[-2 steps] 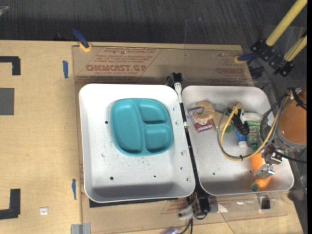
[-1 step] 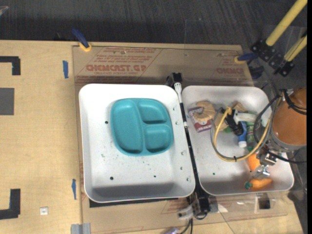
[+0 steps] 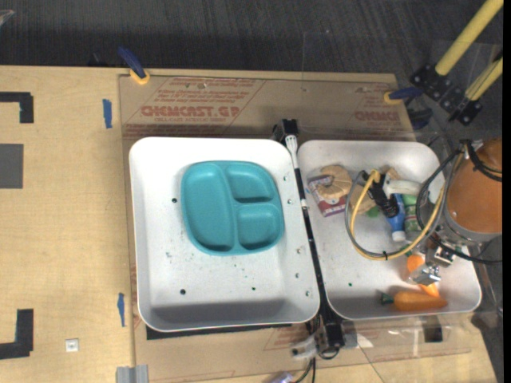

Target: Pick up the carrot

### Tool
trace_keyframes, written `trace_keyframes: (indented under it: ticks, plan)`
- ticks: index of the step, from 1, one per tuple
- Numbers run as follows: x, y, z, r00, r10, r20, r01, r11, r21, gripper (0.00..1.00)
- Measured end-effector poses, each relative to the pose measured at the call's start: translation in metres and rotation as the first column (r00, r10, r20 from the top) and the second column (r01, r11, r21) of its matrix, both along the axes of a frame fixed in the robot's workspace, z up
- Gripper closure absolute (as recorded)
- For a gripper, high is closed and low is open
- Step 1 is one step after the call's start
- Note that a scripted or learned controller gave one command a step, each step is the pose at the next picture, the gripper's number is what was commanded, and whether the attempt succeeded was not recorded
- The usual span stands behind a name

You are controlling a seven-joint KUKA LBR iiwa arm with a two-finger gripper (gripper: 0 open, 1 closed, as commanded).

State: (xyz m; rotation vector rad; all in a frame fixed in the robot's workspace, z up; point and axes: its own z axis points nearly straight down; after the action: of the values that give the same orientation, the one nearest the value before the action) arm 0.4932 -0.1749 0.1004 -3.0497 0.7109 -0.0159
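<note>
Carrot (image 3: 418,299) lies on its side along the near wall of the right bin (image 3: 351,294), in that bin's near right corner, its green stem end pointing toward the bin's middle. Little room shows between the carrot and the wall behind it; toward the bin's centre the white floor is bare, giving open space on that side. The gripper (image 3: 426,271) hangs just above the carrot, toward the bin's right wall, its small metal parts close to the carrot's orange body but with nothing visibly between them. Whether it is spread or closed I cannot tell from this slant. The arm (image 3: 477,198), with its orange band, comes in over the bin's right rim and hides that edge. A yellow-and-black cable (image 3: 357,228) loops across the bin's middle, just beyond the gripper. Farther back in the same bin sit a brown packet (image 3: 330,188) and a blue and green cluster of small items (image 3: 402,214), well apart from the carrot. Beside the right bin, the left bin (image 3: 160,286) holds a teal divided tray (image 3: 233,207).
</note>
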Motion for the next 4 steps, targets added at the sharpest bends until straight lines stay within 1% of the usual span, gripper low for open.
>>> trace_keyframes:
  ticks: [1, 2, 3, 4]
  plan:
    - [-0.001, 0.000, -0.001, 1.000, 0.000, -0.002, 0.000, 1.000, -0.001, 0.00]
    - [0.003, 0.011, -0.011, 0.995, -0.099, -0.005, 0.099, 0.995, -0.011, 0.00]
    - [0.004, 0.016, 0.000, 0.995, -0.101, -0.007, 0.101, 0.995, -0.003, 1.00]
    - [0.004, 0.016, 0.000, 0.995, -0.101, -0.006, 0.101, 0.995, -0.002, 0.00]
